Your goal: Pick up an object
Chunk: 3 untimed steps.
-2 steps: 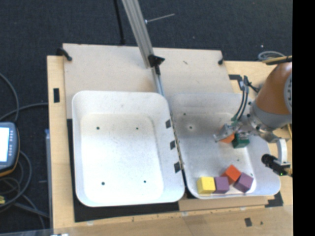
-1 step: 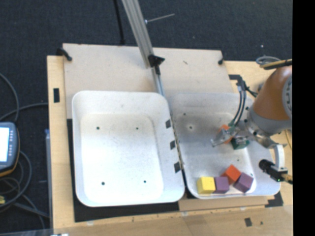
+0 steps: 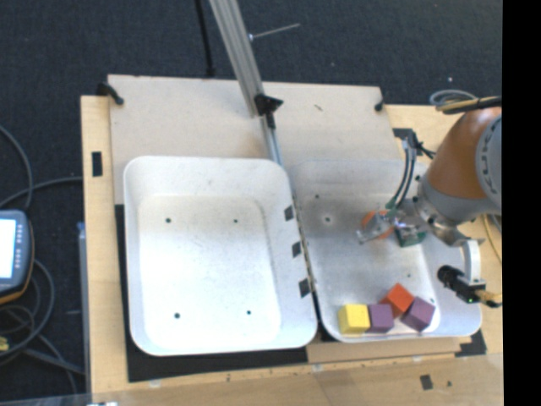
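Above the right bin [image 3: 338, 193], the gripper [image 3: 385, 227] is poised mid-approach, its grasp indiscernible; 4 blocks [image 3: 387, 313] remain to be reached.

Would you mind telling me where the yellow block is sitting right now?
The yellow block lies in the right bin, along its near edge, leftmost in the cluster, with a purple block right beside it.

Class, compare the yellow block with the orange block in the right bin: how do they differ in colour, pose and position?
The yellow block is yellow; the orange block is orange-red. The yellow block sits square to the bin's near wall, while the orange block is turned at an angle. The yellow block is the leftmost of the cluster; the orange block lies further right and further back. Both are small cubes in the right bin.
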Each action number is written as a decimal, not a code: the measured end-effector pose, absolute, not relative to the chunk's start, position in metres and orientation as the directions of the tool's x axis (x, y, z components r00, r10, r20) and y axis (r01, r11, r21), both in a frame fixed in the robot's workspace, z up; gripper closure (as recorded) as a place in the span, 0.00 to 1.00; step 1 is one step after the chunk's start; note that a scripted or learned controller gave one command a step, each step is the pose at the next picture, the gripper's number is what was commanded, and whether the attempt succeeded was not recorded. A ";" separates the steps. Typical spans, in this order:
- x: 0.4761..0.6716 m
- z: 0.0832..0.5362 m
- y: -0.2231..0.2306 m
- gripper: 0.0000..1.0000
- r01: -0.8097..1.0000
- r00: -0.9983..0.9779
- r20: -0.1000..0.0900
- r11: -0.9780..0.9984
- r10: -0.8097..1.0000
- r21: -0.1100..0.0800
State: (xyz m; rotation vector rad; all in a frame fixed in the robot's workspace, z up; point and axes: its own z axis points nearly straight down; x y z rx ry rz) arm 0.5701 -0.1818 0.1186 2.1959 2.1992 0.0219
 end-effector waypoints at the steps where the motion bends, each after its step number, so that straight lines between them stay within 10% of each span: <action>1: 0.653 0.098 -0.115 0.00 1.000 -0.009 -0.001 0.009 1.000 0.007; 2: 0.612 0.098 -0.088 0.00 1.000 -0.006 -0.002 0.006 1.000 0.002; 3: 0.613 0.108 -0.090 1.00 1.000 -0.007 -0.003 0.007 1.000 0.003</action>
